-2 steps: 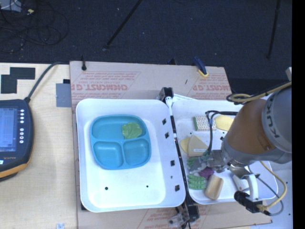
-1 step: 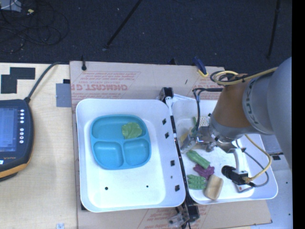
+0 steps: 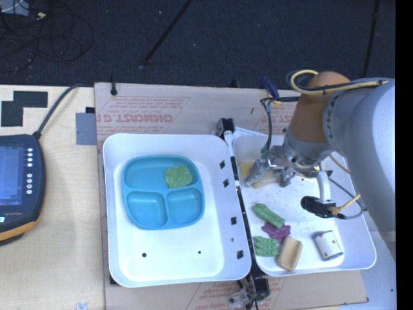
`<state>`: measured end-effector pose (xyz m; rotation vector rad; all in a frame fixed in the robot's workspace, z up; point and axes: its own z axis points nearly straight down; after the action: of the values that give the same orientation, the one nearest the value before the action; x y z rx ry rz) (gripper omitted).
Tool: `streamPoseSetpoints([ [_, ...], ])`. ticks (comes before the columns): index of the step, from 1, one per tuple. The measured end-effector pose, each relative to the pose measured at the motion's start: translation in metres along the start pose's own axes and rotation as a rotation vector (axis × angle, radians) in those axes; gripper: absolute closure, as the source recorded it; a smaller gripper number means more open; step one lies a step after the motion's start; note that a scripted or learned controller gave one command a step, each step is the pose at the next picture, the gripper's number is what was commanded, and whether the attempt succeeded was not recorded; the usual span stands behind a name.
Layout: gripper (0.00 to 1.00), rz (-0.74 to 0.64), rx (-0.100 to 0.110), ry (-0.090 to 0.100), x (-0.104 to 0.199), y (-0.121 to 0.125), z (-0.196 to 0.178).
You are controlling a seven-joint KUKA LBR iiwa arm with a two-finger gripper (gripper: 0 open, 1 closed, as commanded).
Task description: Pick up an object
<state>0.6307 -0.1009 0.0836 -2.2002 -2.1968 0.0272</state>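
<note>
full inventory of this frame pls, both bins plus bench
left bin: 1, white, left half of the bench
divided tray: 1, blue, inside left bin
leafy piece: 1, light green, in tray's upper right compartment
right bin: 1, white, beside left bin
long piece: 1, green, middle of right bin
small piece: 1, purple, just below it
ridged piece: 1, green, near right bin's front edge
bread-like piece: 1, tan, right of it
small block: 1, white-grey, right bin's front right
pendant: 1, dark with orange trim, far left
arm: 1, grey with orange band, over right bin's rear
gripper: 1, metallic, low over a pale item
</note>
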Motion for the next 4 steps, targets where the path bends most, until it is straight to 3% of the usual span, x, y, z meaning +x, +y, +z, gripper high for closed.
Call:
streamPoseSetpoints([
  [1,0.00,0.002,0.017,0.007,-0.003,0.004,0.000],
  [2,1.00,-0.001,0.035,0.010,-0.003,0.001,-0.005],
  [3,1.00,-0.009,-0.034,-0.006,0.094,-0.053,-0.105],
  [4,0.00,-0.002,-0.028,-0.010,0.088,-0.053,-0.099],
])
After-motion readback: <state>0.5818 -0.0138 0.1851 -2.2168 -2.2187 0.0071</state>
